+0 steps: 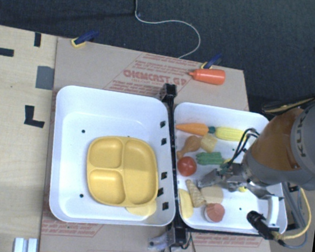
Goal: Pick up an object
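The right bin [246,226] holds several toy foods: a carrot [192,128], a corn cob [230,134], a green piece [209,158], a red tomato [186,166], a brown piece [190,144], a tan bread stick [195,194], a beige block [212,192], a round pinkish slice [213,212] and a yellow banana-like piece [185,204]. My gripper [214,179] reaches in from the right and hovers low in the middle of this bin, just above the beige block and right of the tomato. Nothing is visibly held.
The left bin [73,105] holds a yellow divided plate [122,170] with a pale yellow piece [141,210] under its front edge. An orange carrot-like toy [209,75] lies on the cardboard behind the bins. The arm's grey body [294,147] covers the right bin's right side.
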Motion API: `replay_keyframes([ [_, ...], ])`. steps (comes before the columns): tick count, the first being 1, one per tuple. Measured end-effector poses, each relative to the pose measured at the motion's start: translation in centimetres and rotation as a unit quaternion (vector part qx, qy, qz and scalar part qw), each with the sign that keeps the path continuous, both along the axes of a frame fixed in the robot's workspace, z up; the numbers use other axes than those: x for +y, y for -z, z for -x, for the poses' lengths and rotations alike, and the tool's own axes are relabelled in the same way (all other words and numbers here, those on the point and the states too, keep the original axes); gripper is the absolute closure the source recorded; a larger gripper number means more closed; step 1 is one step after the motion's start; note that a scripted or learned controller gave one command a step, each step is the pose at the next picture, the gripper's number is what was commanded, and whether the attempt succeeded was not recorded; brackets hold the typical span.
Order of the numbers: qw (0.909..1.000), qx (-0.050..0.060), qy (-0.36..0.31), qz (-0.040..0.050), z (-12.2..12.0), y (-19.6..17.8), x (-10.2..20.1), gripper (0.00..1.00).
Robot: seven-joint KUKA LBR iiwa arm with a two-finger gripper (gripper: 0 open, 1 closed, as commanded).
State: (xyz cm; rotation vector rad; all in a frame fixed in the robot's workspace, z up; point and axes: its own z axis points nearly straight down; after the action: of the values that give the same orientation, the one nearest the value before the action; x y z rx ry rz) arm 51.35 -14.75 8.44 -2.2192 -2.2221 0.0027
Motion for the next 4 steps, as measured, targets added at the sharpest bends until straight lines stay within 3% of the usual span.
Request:
replay_keyframes([
  [1,1.0,-0.002,0.0,0.0012,-0.1,-1.1,-0.1,1.0],
  [3,1.0,-0.003,0.0,0.0005,-1.0,-12.0,-0.3,1.0],
  [4,1.0,-0.001,0.0,-0.0001,-1.1,-14.1,-0.2,1.0],
])
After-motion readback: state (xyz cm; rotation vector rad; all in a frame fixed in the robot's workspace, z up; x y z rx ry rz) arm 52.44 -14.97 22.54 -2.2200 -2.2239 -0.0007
